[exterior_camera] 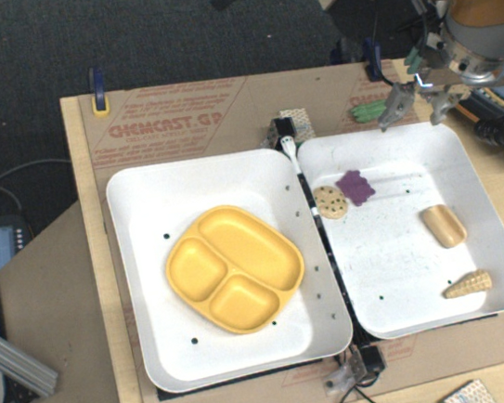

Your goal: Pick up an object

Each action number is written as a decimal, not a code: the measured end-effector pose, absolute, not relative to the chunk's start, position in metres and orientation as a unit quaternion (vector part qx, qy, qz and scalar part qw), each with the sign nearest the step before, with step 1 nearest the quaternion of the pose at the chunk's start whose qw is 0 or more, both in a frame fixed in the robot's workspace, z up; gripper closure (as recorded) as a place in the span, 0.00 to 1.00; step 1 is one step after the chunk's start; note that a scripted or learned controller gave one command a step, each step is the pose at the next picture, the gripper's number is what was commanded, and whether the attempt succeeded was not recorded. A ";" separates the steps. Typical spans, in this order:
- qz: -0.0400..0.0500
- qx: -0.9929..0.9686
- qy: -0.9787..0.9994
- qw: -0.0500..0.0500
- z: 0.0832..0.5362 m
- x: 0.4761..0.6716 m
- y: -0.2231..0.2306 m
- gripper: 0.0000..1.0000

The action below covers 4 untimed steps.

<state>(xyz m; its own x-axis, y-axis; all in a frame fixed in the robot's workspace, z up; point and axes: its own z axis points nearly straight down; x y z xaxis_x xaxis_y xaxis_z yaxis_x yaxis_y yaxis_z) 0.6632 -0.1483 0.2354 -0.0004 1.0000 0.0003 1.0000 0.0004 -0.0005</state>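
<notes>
above the right bin's (488, 207) far edge, claw (414, 104) spread open; tan cylinder (443, 225) lies lengthwise, near-to-far.

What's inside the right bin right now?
The right bin holds a purple piece, a speckled cookie at its left rim, a tan cylinder and a cone-like piece. Nothing looks covered.

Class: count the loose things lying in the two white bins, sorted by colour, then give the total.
Yellow: 1, the divided plate in the left bin
Purple: 1, the purple piece
Tan or beige: 3, the round cookie, the cylinder, the cone
Total: 5
</notes>
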 end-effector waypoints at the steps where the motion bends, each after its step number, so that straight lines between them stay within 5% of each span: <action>1: 0.005 -0.709 -0.705 0.007 0.088 0.605 -0.193 0.00; 2: -0.003 -0.707 -0.707 0.005 0.085 0.542 -0.221 0.00; 3: 0.000 -0.707 -0.707 -0.001 0.095 0.544 -0.223 1.00; 4: -0.002 -0.704 -0.710 -0.001 0.084 0.592 -0.155 1.00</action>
<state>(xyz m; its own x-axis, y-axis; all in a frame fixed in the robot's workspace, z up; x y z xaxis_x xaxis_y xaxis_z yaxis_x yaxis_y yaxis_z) 0.5916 -0.1547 0.0841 -0.0076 1.0000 0.0004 1.0000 0.0076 0.0045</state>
